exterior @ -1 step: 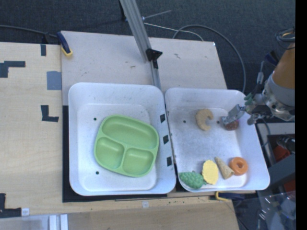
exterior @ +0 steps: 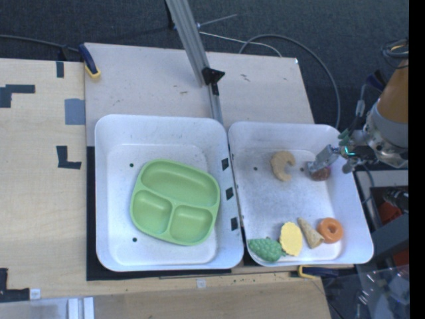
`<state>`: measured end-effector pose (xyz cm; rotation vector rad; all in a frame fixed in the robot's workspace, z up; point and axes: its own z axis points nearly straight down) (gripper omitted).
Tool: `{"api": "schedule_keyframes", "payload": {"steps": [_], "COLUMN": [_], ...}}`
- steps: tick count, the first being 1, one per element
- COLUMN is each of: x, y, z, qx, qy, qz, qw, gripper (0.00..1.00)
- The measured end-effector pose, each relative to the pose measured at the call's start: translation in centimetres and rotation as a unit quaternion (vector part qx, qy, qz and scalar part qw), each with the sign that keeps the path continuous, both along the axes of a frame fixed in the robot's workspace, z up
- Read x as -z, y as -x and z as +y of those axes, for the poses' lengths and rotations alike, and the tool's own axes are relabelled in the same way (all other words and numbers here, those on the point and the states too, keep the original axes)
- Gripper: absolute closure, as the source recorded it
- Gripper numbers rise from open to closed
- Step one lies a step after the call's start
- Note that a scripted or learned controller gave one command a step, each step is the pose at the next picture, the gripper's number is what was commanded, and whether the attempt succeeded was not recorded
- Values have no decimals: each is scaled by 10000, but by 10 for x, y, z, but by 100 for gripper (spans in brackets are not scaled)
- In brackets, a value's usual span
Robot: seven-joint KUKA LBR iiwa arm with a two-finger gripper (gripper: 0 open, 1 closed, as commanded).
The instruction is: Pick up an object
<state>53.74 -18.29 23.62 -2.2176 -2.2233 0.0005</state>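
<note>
Gripper (exterior: 323,159) sat over right bin (exterior: 352,205), upper right. Dark red lump (exterior: 320,173) lay just below fingertips, touching or nearly. Tan curved piece (exterior: 283,165) further left. Finger state: can't tell.

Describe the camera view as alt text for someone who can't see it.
A robot gripper reaches from the right over a dark red object in the right bin, which also holds several toy foods. The left bin holds a green divided plate.
</note>
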Motion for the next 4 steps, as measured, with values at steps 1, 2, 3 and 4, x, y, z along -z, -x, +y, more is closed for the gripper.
{"api": "schedule_keyframes", "payload": {"steps": [1, 2, 3, 4], "x": [54, 104, 149, 137], "y": [10, 17, 17, 16], "z": [6, -1, -1, 0], "qx": [5, 11, 9, 4], "qy": [-3, 0, 13, 3], "qz": [27, 31, -3, -3], "qw": [10000, 10000, 10000, 10000], "gripper": [0, 0, 0, 100]}}
